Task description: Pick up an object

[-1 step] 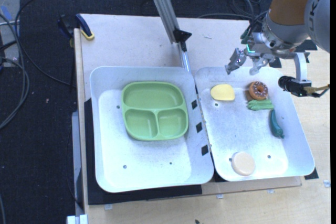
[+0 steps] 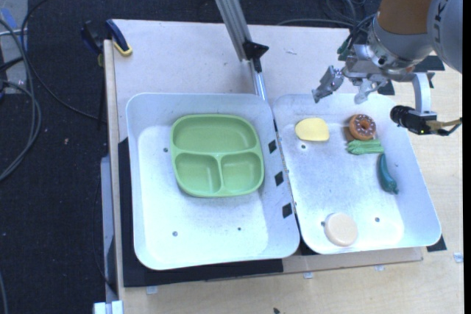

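Note:
My gripper (image 2: pixel 344 91) hangs over the far edge of the right bin (image 2: pixel 419 211), its two fingers spread apart and open with nothing between them. Just below it in that bin lie a yellow lump (image 2: pixel 312 130) and a brown frosted donut (image 2: pixel 361 127). A light green bean pod (image 2: pixel 366 148) sits under the donut, and a dark green vegetable (image 2: pixel 387 174) lies further toward the front right. Near the bin's front edge rests a cream round piece (image 2: pixel 341 229).
The left bin (image 2: pixel 154 232) holds a green divided plate (image 2: pixel 218 155). A slanted metal pole (image 2: pixel 229 0) rises from the bench behind the bins. Black clips (image 2: pixel 280 177) sit along the seam between the bins. Cables lie on the dark floor beyond the bench.

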